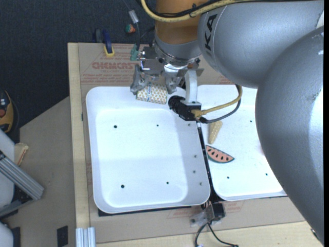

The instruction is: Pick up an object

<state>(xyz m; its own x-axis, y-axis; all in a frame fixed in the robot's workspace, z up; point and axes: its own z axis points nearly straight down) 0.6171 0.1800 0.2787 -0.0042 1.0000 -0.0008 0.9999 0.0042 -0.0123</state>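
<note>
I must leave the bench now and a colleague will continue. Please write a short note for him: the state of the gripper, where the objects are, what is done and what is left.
Gripper: down at the far edge of the left bin, right at a patterned beige object. Whether that object sits between its fingers cannot be judged from the camera view.
Right bin: a watermelon slice toy and a pale cone-shaped piece lie near its left wall.
Done: the arm has reached an object.
Left: confirm the grasp, then lift. No object is clearly lifted yet.
</note>
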